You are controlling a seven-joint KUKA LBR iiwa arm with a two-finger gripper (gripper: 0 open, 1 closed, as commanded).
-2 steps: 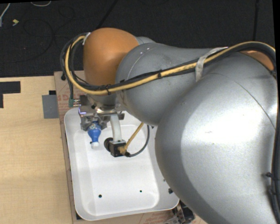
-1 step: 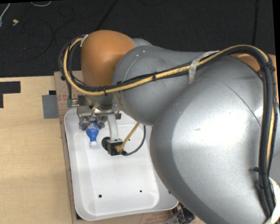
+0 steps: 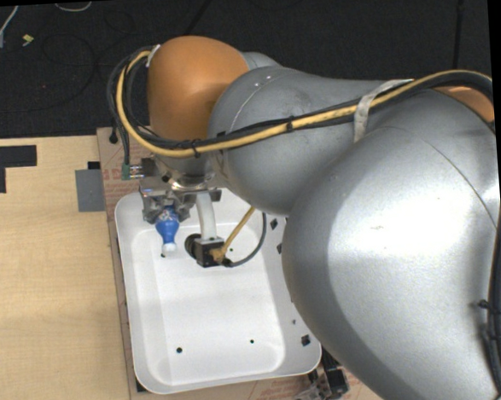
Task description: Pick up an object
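Camera view from above: the grey arm (image 3: 381, 228) reaches in from the right and covers much of the scene, its orange band (image 3: 193, 83) sitting above the wrist. The pincer (image 3: 172, 210) hangs over the far left corner of a shallow white bin (image 3: 208, 326). A small blue object (image 3: 168, 230) sits just beneath it, near the bin's far wall; whether the pincer is spread or pinching that object cannot be told. A yellow cable (image 3: 254, 133) runs along the arm. The bin rests on the tan table (image 3: 42, 278).
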